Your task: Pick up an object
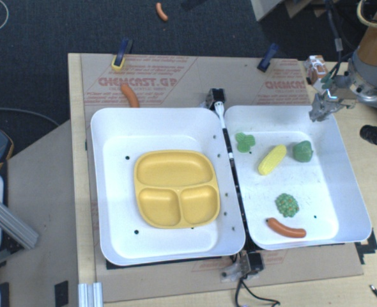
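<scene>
The right bin (348, 190) holds a yellow corn cob (272, 159), three green broccoli pieces (245, 142) (302, 151) (287, 204) and an orange sausage (286, 228) near its front. My gripper (321, 109) hangs over the bin's far right corner, above and to the right of the nearest broccoli piece. It touches none of the objects. The arm reaches in from the upper right.
The left bin (108, 171) carries a yellow three-compartment plate (176, 188). A loose sausage (130, 95) lies on the board behind the left bin, and another sausage (161, 11) lies on the dark floor. Blue clamps (121, 55) (268, 57) grip the board's far edge.
</scene>
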Motion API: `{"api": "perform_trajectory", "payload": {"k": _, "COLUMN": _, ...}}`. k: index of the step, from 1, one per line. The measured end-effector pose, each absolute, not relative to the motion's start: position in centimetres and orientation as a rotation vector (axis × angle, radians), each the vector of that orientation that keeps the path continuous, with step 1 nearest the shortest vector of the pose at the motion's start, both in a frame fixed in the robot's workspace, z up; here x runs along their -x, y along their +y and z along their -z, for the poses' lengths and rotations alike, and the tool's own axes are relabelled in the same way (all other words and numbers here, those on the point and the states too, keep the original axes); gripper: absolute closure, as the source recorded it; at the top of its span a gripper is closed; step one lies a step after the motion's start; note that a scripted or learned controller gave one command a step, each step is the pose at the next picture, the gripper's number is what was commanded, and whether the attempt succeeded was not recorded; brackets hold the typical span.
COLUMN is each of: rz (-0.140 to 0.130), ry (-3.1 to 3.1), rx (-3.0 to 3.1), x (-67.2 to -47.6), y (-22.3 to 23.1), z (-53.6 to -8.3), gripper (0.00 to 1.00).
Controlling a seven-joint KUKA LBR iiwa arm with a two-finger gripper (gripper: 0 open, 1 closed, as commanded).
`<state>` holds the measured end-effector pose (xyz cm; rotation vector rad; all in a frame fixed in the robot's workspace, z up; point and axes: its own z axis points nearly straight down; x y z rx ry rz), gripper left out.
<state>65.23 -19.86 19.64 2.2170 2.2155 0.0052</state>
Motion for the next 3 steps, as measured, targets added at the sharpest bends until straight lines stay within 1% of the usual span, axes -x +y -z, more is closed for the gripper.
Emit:
{"api": "perform_trajectory", "payload": {"k": 1, "rz": -0.005, "ry": 2.217, "rx": -2.216, "x": -65.4, "y": -19.9, "z": -22.8, "gripper": 1.0}}
{"api": "perform_trajectory", "payload": {"k": 3, "rz": 0.0, "ry": 2.23, "rx": -2.218, "x": -64.8, "y": -8.6, "z": -21.3, "gripper": 1.0}}
